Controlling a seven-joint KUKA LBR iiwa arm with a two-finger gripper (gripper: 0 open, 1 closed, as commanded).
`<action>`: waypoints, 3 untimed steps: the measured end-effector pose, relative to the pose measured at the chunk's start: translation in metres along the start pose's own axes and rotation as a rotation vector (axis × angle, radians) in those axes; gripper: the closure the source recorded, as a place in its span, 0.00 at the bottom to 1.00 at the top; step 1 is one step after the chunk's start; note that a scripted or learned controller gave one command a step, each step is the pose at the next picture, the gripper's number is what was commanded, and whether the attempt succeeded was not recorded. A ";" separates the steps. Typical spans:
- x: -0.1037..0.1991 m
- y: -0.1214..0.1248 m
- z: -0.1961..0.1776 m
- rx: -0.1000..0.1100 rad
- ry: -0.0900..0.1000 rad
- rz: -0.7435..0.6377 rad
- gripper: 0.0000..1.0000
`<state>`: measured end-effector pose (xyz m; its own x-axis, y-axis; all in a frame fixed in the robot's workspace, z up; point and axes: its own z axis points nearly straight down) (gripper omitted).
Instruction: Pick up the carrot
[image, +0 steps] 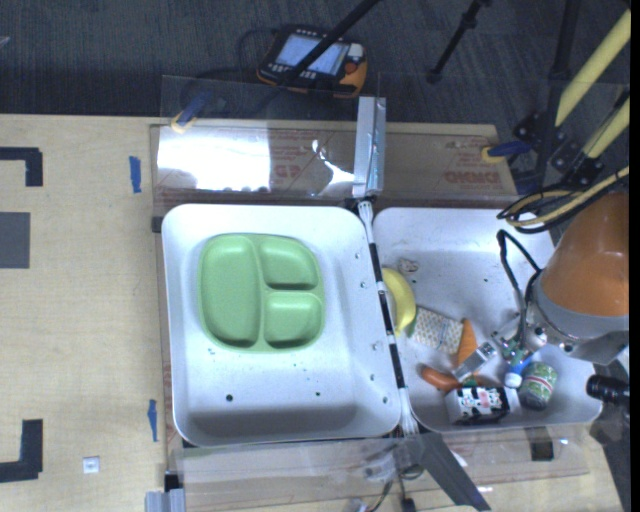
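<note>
The arm (590, 270), grey with its orange band, is reaching in at the right edge of the frame and is leaning over the right bin (450, 240). Its gripper (517, 352) is hanging low over the lower right part of that bin, among a cluster of small things; whether it is wide or narrow cannot be told, because the wrist and cables are covering it.

The carrot (465, 342) is lying in the right bin, right of the frame's centre, tilted with its upper end leaning right. It is sitting just left of the gripper and is not being held. Just to its left a mesh-patterned pad (433, 328) is lying flat, and further left a yellow banana-like fruit (400, 300) is resting against the divider between the two bins. Below the carrot an orange-red sausage-shaped piece (438, 377) is lying near the bin's lower edge, with a small black and white packet (481, 400) to its right. A round greenish ball with speckles (539, 385) is sitting at the lower right, beside the gripper.

The left bin (190, 400) is holding a green divided plate (262, 290) in its upper half, with one long compartment on the left and two smaller ones on the right. Both bins are resting on the wooden desk (70, 300). At the top of the frame a handheld controller with a lit screen (312, 58) is lying on the dark floor.
</note>
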<state>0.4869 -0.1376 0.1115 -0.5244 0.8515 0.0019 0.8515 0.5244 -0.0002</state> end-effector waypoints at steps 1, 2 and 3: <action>0.028 0.012 0.024 -0.009 -0.007 0.179 0.00; 0.017 0.002 -0.033 -0.002 -0.004 0.380 0.00; 0.031 0.016 0.025 -0.004 -0.003 0.511 0.00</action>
<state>0.4844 -0.1028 0.0867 -0.0415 0.9991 0.0000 0.9991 0.0415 0.0036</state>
